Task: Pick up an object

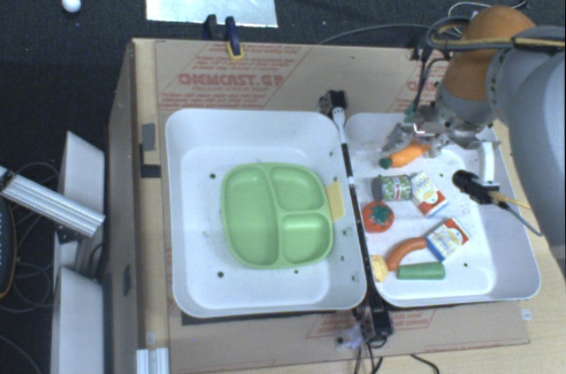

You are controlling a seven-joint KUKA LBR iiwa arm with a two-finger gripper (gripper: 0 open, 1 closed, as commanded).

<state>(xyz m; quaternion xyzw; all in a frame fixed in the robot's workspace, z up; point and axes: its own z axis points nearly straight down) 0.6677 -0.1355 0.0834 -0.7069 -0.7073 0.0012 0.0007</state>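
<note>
Two white bins sit side by side; we see our gripper point(414, 136) low over the right bin point(522, 275), right at the toy carrot point(406, 156) near its back wall. We cannot tell its grip state. Nearby lie a can point(394, 187), a tomato point(378, 217) and small cartons point(446, 239). A green divided plate point(274, 215) rests in the left bin point(190, 151).
</note>
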